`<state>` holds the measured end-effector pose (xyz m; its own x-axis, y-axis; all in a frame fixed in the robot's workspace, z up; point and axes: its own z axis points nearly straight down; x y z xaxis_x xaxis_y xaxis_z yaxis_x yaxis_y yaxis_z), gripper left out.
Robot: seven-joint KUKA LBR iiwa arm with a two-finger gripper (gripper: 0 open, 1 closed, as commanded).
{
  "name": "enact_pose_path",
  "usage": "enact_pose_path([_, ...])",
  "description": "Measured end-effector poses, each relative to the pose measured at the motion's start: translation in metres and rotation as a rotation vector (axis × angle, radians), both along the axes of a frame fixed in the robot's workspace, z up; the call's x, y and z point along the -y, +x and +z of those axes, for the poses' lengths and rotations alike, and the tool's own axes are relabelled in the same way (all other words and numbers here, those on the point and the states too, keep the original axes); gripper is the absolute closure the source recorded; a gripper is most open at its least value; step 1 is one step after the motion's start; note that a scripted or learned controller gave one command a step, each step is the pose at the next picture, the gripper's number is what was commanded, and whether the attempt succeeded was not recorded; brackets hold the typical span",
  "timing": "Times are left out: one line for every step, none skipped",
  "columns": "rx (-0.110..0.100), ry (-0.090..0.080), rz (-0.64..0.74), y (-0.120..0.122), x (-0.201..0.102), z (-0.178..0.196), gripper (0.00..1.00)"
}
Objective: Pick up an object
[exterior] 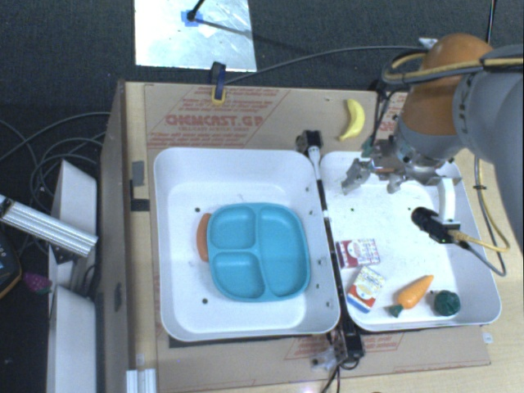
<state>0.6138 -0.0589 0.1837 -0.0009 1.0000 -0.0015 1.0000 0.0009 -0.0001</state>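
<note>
My gripper [374, 178] hangs over the far left part of the right bin [483, 281], its fingers spread open with nothing between them. Toward the front of that bin, well apart from the gripper, lie a red and white carton [358, 253], a small white and yellow packet [366, 288], an orange carrot [412, 291] and a dark green ball [446, 302]. In the left bin [176, 211] a blue divided plate [258, 250] partly covers an orange-brown sausage [201, 236].
A yellow banana [354, 119] lies on the cardboard behind the right bin, outside both bins. A black clip [309, 142] sits at the far end of the wall between the bins. A shiny sheet [195, 24] lies on the floor beyond.
</note>
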Motion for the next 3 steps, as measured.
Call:
enact_pose_path([-0.001,0.001,0.0,0.006,0.034,-0.063,0.0])
enact_pose_path([0.0,0.002,0.0,-0.009,0.024,-0.1,0.0])
enact_pose_path([0.003,0.002,0.001,-0.008,0.025,-0.088,1.0])
